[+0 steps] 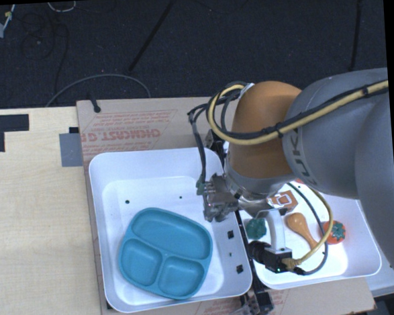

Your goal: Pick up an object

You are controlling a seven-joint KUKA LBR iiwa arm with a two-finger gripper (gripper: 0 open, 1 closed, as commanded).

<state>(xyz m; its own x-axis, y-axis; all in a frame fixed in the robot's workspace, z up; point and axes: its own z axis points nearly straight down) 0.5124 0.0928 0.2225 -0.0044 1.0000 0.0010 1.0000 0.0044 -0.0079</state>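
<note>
A blue divided plate (164, 252) lies flat in the left bin (112, 193), toward its front. My gripper (215, 207) hangs low at the left bin's right side, just past the plate's upper right corner and close to the wall between the bins. The wrist and orange band hide what is under it. In the right bin (365, 256) lie a small teal object (257, 227), an orange spoon-like piece (300, 226), a red and green object (335, 231) and a white and orange piece (281, 199), partly covered by the arm.
The grey arm (337, 143) covers the back of the right bin. Black cables (285, 258) loop over that bin's front. Brown cardboard (134, 127) lies under both bins, with the wooden bench (34, 232) to the left.
</note>
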